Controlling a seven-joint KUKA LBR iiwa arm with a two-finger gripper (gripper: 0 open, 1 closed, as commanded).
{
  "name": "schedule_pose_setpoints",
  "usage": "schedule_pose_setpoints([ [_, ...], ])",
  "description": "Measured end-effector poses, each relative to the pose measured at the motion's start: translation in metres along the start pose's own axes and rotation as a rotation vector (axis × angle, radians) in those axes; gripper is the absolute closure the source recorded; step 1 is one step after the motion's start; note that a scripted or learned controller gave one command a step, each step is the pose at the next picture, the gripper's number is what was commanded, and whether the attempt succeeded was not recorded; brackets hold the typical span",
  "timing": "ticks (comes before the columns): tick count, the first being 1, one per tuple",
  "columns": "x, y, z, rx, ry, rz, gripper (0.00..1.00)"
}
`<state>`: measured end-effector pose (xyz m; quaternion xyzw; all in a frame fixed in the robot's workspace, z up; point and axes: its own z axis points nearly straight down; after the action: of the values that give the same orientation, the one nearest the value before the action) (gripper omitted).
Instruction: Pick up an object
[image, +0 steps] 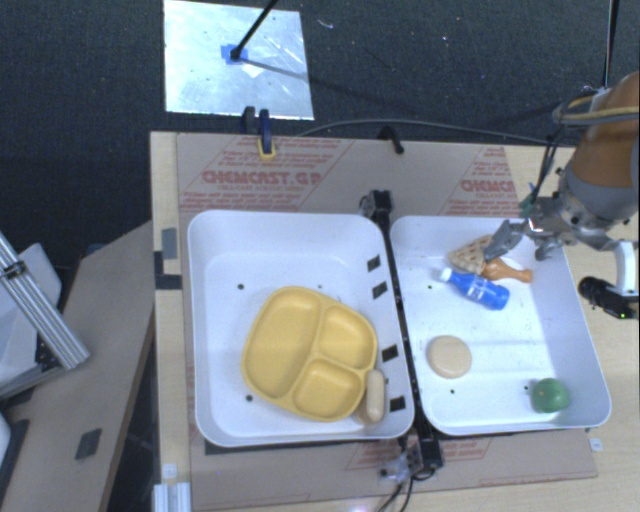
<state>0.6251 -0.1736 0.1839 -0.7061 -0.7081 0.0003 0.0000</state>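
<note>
Camera view: fixed above the desk (170, 300), looking down at a slant on two shallow white bins set side by side.
End effector (512, 243): mine, reaching in from the right side of the view and hanging over the far part of the right bin (570, 330); whether it is released or clenched I cannot tell.
Arm: grey, with an orange band (610, 140) above the wrist, up and to the right of my end effector.
Blue bottle (478, 289): lying on its side just below my end effector, white cap pointing toward the divider between the bins.
Orange piece (510, 270): small, lying just beside the bottle and directly under my end effector; I cannot tell whether I touch it.
Tan flat piece (470, 253): patterned, just to the left of my end effector, touching or nearly touching the bottle.
Beige round disc (449, 356): lying flat, well below my end effector, toward the near side of the right bin.
Green ball (548, 396): in the near right corner of the right bin, farthest from my end effector within that bin.
Left bin (215, 300): well to the left of my end effector, across the divider.
Yellow divided tray (310, 352): resting in the left bin, three compartments showing.
Pale oblong piece (374, 396): beside the tray's near right edge, touching it.
</note>
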Motion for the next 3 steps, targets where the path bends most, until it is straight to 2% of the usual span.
schedule_pose_setpoints([
  [1, 0.006, 0.003, 0.043, 0.0, 0.0, -0.003, 0.0],
  [2, 0.007, 0.007, 0.089, -0.01, 0.002, -0.001, 0.0],
  [3, 0.007, 0.01, 0.073, -0.023, 0.0, -0.004, 1.0],
])
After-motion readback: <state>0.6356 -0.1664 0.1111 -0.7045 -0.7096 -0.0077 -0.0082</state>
